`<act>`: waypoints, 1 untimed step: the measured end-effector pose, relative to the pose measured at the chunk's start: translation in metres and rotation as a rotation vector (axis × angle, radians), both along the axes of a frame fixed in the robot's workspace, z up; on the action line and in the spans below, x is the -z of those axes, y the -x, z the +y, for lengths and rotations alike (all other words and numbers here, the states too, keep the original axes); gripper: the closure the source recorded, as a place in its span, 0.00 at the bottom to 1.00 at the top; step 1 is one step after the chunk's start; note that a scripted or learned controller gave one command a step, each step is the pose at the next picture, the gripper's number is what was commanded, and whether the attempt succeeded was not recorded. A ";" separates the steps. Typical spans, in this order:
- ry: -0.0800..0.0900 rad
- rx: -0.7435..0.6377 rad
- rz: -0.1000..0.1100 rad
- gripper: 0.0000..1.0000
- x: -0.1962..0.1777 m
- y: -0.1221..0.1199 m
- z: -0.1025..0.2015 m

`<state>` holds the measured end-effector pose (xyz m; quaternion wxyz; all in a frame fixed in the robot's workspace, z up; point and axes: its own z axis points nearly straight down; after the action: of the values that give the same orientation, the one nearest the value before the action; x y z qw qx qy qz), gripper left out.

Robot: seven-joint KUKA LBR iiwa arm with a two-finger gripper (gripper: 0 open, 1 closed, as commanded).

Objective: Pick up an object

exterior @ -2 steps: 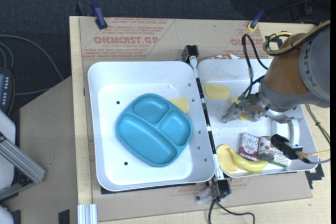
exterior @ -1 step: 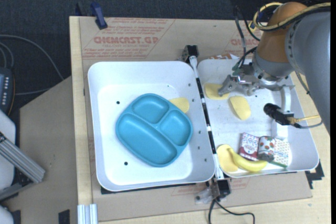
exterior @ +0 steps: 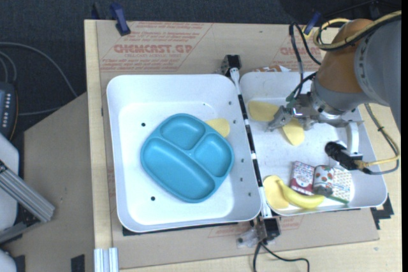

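Observation:
My gripper (exterior: 291, 120) hangs low over the back half of the right bin (exterior: 368, 195), its grey fingers (exterior: 276, 122) spread open. A pale yellow slice (exterior: 295, 135) lies just below and between the fingertips, and nothing shows it gripped. To the gripper's left, a second yellow piece (exterior: 259, 111) rests by the bin's left wall. At the front of the same bin are a banana (exterior: 294, 197) and, beside it, a colourful packet (exterior: 323, 180).
A blue divided plate (exterior: 186, 157) takes up the middle of the left bin (exterior: 127, 111), with a small yellow object (exterior: 219, 127) at its back right edge. The divider between the bins (exterior: 247, 137) runs close to the gripper's left.

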<state>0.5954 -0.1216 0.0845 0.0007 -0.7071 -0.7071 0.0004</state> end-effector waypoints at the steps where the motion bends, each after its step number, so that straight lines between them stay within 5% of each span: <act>1: 0.000 0.000 -0.001 1.00 -0.010 0.000 0.000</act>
<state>0.5958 -0.1212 0.0944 0.0003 -0.7070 -0.7072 0.0001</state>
